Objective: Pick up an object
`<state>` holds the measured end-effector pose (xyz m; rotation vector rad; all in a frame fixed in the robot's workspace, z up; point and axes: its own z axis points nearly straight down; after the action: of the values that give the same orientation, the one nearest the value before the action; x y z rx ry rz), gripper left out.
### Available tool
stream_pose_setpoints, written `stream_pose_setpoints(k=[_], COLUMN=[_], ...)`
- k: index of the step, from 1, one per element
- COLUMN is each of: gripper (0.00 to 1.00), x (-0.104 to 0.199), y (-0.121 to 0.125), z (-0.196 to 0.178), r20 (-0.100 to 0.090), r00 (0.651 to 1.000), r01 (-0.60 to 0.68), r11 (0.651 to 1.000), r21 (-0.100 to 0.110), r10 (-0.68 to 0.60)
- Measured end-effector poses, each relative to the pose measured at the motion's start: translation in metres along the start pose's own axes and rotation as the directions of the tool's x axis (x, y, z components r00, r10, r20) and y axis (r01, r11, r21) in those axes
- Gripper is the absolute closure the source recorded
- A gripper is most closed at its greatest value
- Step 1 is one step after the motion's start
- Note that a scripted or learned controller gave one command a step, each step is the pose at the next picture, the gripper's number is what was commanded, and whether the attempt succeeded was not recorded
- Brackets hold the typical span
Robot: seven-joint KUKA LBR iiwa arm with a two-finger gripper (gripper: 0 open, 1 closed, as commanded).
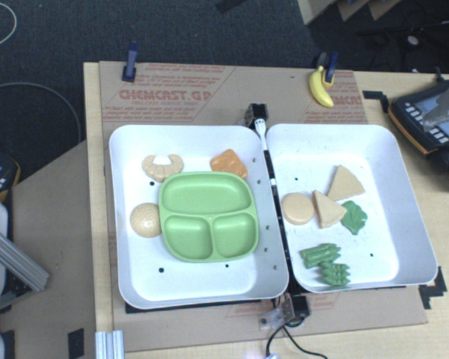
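Toy food lies in both bins, nothing lifted yet; the gripper's state cannot be told. In the left bin [127, 275] a green divided tray [208, 217] sits among a croissant [162, 167], an orange piece [229, 163] and a round bun [145, 220]. In the right bin [404, 193], a round slice [298, 209] touches a tan wedge [328, 210], so a grab may catch both. These smooth, hard-looking plastic pieces could slip, and the knobbly green beans [319, 254] lie low.

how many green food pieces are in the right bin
3: a leafy green piece beside the tan wedge, a bean-like bunch nearer the front, and a ridged green piece just below it. None looks hidden.
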<state>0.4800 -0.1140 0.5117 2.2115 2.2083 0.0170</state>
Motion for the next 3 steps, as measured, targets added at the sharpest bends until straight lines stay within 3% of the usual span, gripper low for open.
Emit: stream_pose_setpoints(k=[1,2,3], gripper=[1.0,1.0,1.0], x=[0.002,0.002,0.067], y=[0.002,0.003,0.028], z=[-0.002,-0.013,0.244], r20=[0.0,0.002,-0.007], r00=[1.0,1.0,1.0], r01=[0.003,0.003,0.005], r11=[1.0,1.0,0.999], r21=[0.011,0.007,0.036], r10=[-0.003,-0.003,-0.005])
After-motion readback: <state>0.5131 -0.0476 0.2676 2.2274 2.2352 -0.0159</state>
